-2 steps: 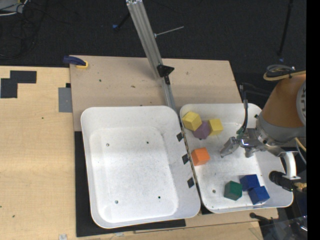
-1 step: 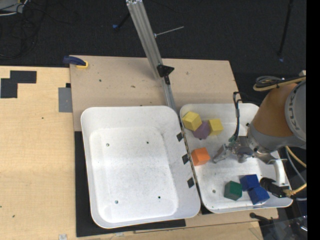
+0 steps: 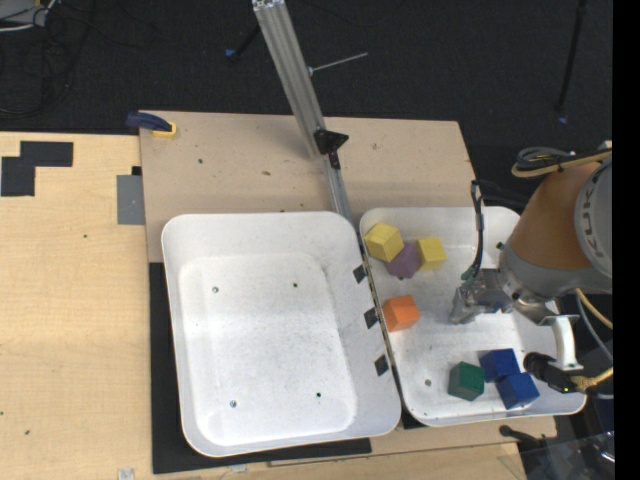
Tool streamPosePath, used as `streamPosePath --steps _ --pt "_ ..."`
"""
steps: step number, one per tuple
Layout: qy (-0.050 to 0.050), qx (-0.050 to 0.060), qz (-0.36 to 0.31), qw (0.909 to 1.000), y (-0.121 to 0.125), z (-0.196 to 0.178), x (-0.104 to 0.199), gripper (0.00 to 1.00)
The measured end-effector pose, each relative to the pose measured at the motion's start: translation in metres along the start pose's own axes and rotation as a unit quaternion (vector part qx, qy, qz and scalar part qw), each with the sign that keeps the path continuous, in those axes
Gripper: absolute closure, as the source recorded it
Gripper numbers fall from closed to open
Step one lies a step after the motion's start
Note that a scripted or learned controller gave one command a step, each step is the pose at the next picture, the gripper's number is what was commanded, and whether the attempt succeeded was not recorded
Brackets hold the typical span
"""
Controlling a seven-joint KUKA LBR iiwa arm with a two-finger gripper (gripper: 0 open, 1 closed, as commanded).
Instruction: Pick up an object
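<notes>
The right bin holds several blocks. Two yellow blocks flank a purple block near its far left. An orange block lies by the left wall. A green block and two blue blocks sit near the front. My gripper is low over the bin's middle, right of the orange block and above the blue ones, with bare floor under it. No block shows between its fingers.
The left bin sits beside the right one, with black clips along the shared edge. A slanted aluminium post rises behind the bins. The arm's orange band covers the right bin's right side.
</notes>
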State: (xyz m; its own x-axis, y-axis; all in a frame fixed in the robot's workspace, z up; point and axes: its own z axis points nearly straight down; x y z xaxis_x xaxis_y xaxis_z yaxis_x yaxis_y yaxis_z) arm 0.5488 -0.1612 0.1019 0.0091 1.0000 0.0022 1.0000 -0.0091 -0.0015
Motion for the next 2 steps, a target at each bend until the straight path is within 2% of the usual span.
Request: streamPosePath --steps 1,2 --pt "-0.001 -0.002 -0.005 1.0 0.007 -0.061 0.0 1.0" --pt "-0.001 -0.002 -0.005 1.0 0.008 -0.104 -0.005 1.0"
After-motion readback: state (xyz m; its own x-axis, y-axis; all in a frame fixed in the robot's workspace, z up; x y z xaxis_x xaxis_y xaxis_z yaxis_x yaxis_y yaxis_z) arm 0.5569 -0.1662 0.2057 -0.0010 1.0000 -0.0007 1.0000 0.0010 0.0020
